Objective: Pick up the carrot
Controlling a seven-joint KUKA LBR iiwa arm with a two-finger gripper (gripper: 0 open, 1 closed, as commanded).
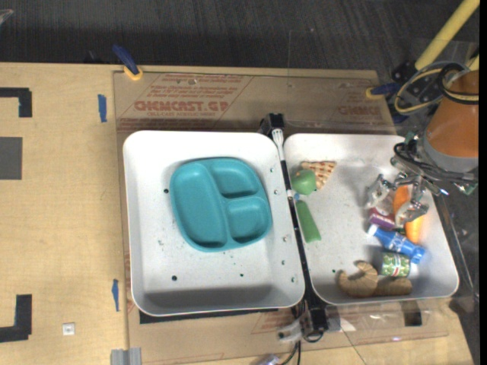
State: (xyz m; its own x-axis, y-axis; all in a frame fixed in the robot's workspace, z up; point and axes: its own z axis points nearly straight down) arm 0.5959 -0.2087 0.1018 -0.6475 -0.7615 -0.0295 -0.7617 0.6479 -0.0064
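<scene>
Right now, hand (397, 194) low in right bin (346, 152), fingers closed around orange carrot (401, 198), beside purple item (380, 220).

Arm (456, 120) cut off by right edge past the orange band. Gripper (397, 196) metal covers part of the carrot (401, 198); finger state unreadable. Purple item (380, 221) half hidden under it, type unclear. Can (396, 265) label too small to read. Yellow pole (454, 23) runs out top right.

Two white bins (144, 280), one teal tray (221, 202)
</scene>
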